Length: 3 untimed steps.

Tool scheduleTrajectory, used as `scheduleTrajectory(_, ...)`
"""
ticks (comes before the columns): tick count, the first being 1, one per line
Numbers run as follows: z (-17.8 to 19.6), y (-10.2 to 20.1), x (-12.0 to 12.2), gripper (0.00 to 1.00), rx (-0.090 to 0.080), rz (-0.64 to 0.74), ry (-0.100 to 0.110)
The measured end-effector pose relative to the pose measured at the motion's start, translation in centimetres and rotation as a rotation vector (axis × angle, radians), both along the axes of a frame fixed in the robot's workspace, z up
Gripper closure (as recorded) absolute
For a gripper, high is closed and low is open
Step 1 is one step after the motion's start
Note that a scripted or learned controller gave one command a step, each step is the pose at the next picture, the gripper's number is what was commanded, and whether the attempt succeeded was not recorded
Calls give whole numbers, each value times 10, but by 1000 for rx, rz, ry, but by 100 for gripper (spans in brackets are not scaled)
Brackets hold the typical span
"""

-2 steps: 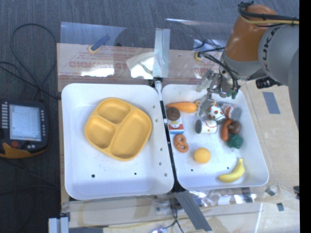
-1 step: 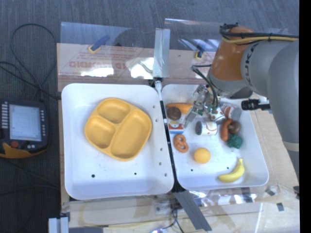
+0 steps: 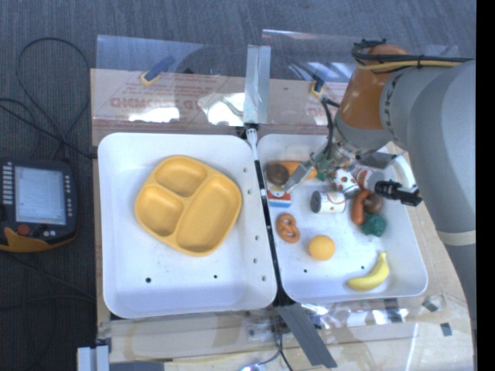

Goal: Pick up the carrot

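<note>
Toward the right end of the right bin [image 3: 402,284] we locate the carrot [image 3: 360,205], an orange piece lying nearly upright in the view, its lower end beside a dark green item [image 3: 374,225] and a brown item [image 3: 373,204] touching its right side. We place the tool [image 3: 331,163] near the bin's upper middle, up and to the left of the carrot and apart from it, just above a white mug [image 3: 331,200]. Whether its fingers are spread or closed we cannot tell; they appear small and cluttered. A banana [image 3: 371,273], an orange ball [image 3: 322,247] and a pretzel [image 3: 288,226] lie lower down. We see a yellow divided plate [image 3: 188,204] in the left bin [image 3: 124,284].
</note>
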<state>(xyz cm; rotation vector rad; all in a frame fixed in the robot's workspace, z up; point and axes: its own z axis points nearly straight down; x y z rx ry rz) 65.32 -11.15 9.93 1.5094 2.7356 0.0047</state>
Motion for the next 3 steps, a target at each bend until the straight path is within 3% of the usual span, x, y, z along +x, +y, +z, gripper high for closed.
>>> scheduleTrajectory(1,-1,5,21,0,6,-434,-6)
scheduleTrajectory(2,9,8,21,100,5,-429,-1)
scheduleTrajectory(3,84,70,15,100,8,-712,14)
